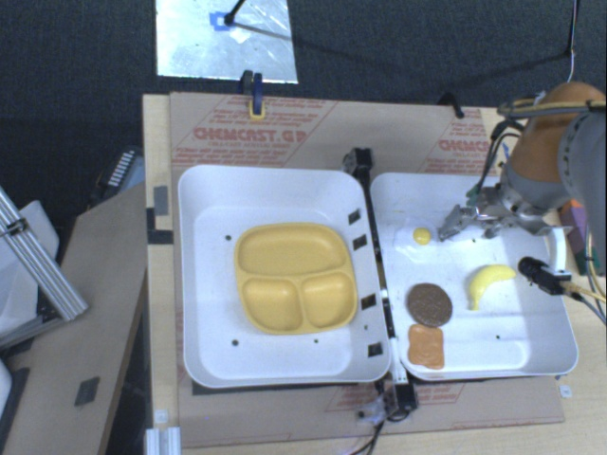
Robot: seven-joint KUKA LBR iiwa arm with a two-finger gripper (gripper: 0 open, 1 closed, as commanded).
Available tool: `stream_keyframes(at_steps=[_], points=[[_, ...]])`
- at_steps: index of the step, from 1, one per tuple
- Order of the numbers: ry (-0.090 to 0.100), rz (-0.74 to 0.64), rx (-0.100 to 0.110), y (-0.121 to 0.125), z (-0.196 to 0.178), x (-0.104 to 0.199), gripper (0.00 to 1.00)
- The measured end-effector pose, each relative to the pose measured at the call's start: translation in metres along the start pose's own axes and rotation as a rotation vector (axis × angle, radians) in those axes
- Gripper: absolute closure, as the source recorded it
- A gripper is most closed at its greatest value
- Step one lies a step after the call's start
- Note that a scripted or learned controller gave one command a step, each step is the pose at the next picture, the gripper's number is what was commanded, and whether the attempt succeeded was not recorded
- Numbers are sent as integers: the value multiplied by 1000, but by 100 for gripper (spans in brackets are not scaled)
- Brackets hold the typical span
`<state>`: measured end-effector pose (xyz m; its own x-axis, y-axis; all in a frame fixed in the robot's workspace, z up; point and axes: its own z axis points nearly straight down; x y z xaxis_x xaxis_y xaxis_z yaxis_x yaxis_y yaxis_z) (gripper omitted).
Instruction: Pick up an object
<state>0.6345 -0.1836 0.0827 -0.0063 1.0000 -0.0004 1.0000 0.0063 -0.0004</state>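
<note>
Your gripper hangs low in the right bin, its fingers slightly spread and holding nothing, just right of the small yellow ball. The banana, brown disc and orange wafer lie nearer the frame's bottom, free for picking.

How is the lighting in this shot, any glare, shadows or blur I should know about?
Camera view: lighting is even and soft, and the banana casts only a faint shadow; the shiny sheet at the top glares; the right bin looks washed out; the gripper is slightly blurred, so its state is unclear.
</note>
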Motion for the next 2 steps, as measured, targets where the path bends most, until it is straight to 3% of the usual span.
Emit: stream_keyframes(at_steps=[1, 2], points=[[-1, -2, -6, 2, -14, 0, 100], [-1, 0, -7, 5, -66, 10, 100]])
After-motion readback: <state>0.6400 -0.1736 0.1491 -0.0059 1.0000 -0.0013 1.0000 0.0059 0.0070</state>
